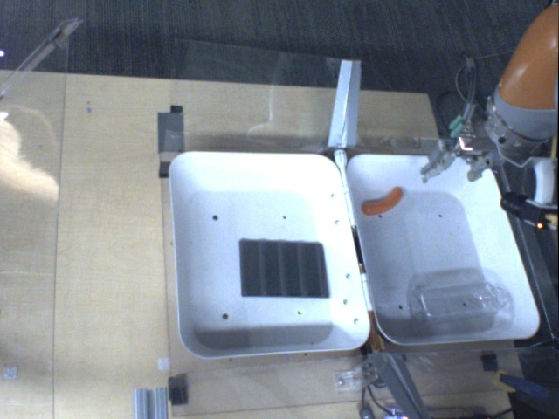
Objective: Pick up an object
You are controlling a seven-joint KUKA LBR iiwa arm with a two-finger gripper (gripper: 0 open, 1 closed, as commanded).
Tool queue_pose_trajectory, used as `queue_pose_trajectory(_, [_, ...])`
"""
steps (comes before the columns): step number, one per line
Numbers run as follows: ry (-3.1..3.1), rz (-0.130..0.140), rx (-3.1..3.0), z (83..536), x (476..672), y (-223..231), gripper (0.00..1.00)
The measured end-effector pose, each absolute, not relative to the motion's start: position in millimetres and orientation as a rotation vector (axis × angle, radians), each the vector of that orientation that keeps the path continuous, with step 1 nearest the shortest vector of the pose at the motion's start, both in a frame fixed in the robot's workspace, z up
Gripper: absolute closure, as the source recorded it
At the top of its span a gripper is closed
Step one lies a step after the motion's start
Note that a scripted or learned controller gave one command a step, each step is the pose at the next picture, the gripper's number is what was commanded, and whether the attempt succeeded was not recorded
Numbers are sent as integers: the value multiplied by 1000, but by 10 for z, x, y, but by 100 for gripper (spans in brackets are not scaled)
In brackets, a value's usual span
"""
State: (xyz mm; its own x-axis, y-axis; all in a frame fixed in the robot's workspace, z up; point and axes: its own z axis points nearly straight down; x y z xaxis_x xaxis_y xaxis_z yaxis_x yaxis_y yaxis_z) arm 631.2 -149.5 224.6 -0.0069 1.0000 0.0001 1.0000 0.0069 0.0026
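Here: jaws (454,159) spread, holding nothing | clear bottle (456,296) faint, hard to outline | arm (529,68) cropped

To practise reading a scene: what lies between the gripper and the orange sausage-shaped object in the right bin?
Bare white bin floor. In the camera view the gripper is at the right bin's far rim, and nothing sits between it and the orange object.
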Motion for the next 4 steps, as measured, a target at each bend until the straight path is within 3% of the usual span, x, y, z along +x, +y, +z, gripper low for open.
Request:
queue_pose_trajectory(1, [2126,3,2310,1698,6098,-1575,0])
queue_pose_trajectory(2, [2419,11,1992,887,6235,-970,0])
queue_pose_trajectory(3, [2416,19,1987,1016,6261,-960,100])
queue_pose_trajectory(4, [2416,19,1987,1016,6260,-960,0])
